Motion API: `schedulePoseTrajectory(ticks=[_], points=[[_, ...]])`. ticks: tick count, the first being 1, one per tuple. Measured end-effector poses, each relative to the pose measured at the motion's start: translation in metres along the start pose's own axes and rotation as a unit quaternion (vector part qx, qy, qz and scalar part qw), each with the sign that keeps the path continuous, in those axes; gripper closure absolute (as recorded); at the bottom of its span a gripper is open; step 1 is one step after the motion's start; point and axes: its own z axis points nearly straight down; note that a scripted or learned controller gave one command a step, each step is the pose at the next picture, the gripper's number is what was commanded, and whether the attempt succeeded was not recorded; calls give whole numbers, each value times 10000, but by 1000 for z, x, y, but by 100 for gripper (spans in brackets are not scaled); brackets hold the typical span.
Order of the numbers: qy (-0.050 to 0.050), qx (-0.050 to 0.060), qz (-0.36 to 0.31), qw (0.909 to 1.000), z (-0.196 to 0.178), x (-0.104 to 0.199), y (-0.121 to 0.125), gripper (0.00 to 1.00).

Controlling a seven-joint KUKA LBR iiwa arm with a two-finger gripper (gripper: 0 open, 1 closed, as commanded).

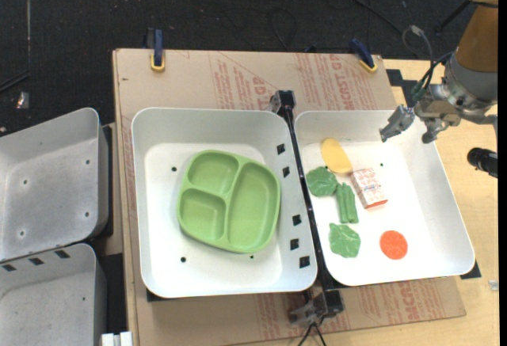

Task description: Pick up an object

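From my remote seat I take the right bin [444,202] as my landmark. Largest first: the cardboard sheet [206,83] lies under it and reaches well past its far edge, held by a blue and yellow clamp [157,50] at the far left and another clamp [364,55] near the bin's far rim. The left bin [158,138] sits touching the landmark's left wall, and a green divided plate [230,200] rests flat in its middle. The arm [479,43], grey with its orange band, stands over the landmark's far right corner, and the gripper [410,124] hangs just above the far rim there, apart from every object. I cannot tell how its jaws stand from this angle.

Inside the landmark, all toward its left half: a yellow oval piece [336,155] lies nearest the far wall, a small red and white box [369,187] just right of it, a green leaf [322,181], a green pod [347,203], a second green leaf [344,240] nearest me, and an orange disc [394,245] beside that, toward the middle.
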Motion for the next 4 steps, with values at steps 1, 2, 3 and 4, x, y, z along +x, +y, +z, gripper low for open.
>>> schedulePoseTrajectory(ticks=[1,2,3,4], points=[[-14,-66,-15,10000,-8,1,3,0],[-6,-40,-10,10000,55,5,2,0],[-8,-44,-5,10000,117,-1,3,0],[-10,-55,-8,10000,138,0,4,0]])
